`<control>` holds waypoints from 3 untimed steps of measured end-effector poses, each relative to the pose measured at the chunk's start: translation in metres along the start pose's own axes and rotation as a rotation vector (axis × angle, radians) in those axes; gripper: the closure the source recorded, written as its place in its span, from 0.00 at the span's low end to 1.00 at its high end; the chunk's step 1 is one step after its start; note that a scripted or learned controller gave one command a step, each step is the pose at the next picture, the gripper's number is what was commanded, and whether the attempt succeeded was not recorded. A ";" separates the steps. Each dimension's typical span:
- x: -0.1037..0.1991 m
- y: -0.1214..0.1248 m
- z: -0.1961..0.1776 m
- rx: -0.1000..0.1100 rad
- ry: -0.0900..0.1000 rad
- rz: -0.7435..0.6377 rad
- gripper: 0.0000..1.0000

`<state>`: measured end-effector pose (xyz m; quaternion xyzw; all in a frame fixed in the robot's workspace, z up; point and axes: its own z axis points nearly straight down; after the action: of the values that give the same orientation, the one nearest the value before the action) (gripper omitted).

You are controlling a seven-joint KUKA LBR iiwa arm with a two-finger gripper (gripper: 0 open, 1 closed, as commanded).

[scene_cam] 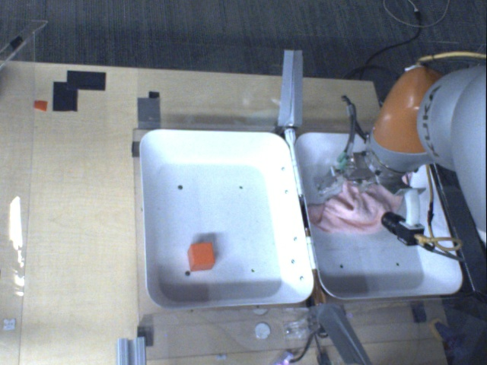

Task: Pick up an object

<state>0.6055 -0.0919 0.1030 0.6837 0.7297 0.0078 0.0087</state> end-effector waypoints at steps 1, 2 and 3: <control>-0.027 -0.015 0.012 0.007 0.000 -0.103 0.00; -0.015 -0.021 0.013 0.007 -0.002 -0.244 0.00; -0.014 -0.017 0.000 -0.004 -0.006 -0.245 1.00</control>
<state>0.5899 -0.1074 0.1030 0.5892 0.8079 0.0061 0.0129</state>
